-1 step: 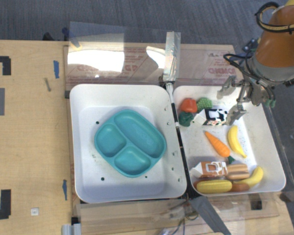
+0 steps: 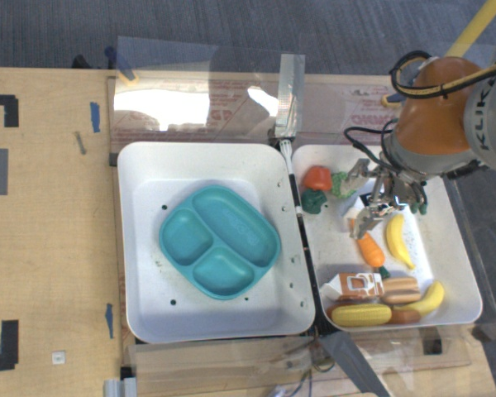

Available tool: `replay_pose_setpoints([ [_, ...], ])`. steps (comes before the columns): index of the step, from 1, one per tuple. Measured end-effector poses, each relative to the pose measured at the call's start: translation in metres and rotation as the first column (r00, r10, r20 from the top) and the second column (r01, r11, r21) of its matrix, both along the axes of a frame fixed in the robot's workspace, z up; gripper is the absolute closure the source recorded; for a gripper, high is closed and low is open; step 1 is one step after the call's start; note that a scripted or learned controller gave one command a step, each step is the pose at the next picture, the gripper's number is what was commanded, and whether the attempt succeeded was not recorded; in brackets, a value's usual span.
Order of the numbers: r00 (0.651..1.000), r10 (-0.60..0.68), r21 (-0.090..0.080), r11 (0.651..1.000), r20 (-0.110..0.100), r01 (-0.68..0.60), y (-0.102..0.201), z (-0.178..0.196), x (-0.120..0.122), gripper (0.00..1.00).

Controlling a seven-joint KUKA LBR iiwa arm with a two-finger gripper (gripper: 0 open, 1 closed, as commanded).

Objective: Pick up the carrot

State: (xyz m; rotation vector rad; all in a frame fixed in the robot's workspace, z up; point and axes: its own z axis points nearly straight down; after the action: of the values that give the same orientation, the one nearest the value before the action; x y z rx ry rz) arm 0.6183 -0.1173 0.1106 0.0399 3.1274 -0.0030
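The carrot (image 2: 370, 250) is small and orange with a green end. It lies in the right bin (image 2: 463, 263), near the middle, pointing toward the front. My gripper (image 2: 374, 216) hangs just above the carrot's far end, under the orange wrist band, and is open. Nothing shows between its fingers. The carrot rests on the bin floor, apart from the fingertips.
A yellow banana (image 2: 399, 240) lies right beside the carrot. A red fruit (image 2: 317, 178) and green pieces (image 2: 313, 202) sit at the far left of the bin. A carton (image 2: 357, 285), hot dog (image 2: 401, 289) and more yellow food (image 2: 360, 314) crowd the front. The left bin holds a teal divided plate (image 2: 220, 240).
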Motion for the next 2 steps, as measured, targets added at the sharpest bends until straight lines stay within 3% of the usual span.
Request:
replay_pose_setpoints([
  [1, 0.995, -0.097, 0.002, 0.995, 0.010, 0.097, 0.006, -0.017, -0.064, 0.00],
  [2, 0.995, -0.094, 0.000, 0.996, 0.026, 0.094, 0.007, -0.003, -0.059, 1.00],
])
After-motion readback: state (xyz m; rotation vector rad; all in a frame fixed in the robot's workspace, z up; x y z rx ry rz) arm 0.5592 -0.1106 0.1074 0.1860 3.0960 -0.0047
